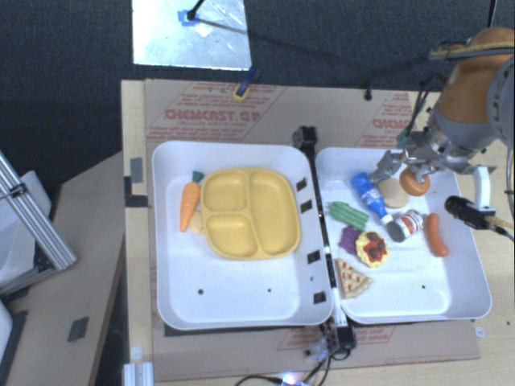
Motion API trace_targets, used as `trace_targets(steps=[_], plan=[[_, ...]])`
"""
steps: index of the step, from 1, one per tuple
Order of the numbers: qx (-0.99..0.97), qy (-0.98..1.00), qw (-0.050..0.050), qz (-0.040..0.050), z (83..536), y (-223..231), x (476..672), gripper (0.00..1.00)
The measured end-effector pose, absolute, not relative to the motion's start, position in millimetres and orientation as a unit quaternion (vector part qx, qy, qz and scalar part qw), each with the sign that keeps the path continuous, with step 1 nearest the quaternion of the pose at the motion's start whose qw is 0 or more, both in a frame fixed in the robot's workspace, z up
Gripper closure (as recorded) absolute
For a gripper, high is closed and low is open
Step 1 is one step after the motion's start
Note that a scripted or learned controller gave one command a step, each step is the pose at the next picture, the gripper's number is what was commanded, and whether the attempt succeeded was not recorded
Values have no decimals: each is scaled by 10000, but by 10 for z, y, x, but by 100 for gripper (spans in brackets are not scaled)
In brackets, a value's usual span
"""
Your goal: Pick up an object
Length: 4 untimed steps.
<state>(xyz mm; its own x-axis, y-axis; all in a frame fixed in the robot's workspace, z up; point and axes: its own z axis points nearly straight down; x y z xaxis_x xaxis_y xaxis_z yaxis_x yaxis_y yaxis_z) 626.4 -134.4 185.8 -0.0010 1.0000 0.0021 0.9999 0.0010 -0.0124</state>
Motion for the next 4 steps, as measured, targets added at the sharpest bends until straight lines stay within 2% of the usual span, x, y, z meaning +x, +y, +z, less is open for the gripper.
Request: trace_targets(steps=[1, 2, 3, 4], plan=[[-7059, -7083, -2, -3, 1942, -1342, 6293, 0], [-7049, -7093, 2, 2, 1498, -1298, 6363, 0], [-7058, -7084, 9, 6, 1071, -1263, 6324, 0], [-7059, -7083, -68, -39, 1041, -1276, 6369, 0]])
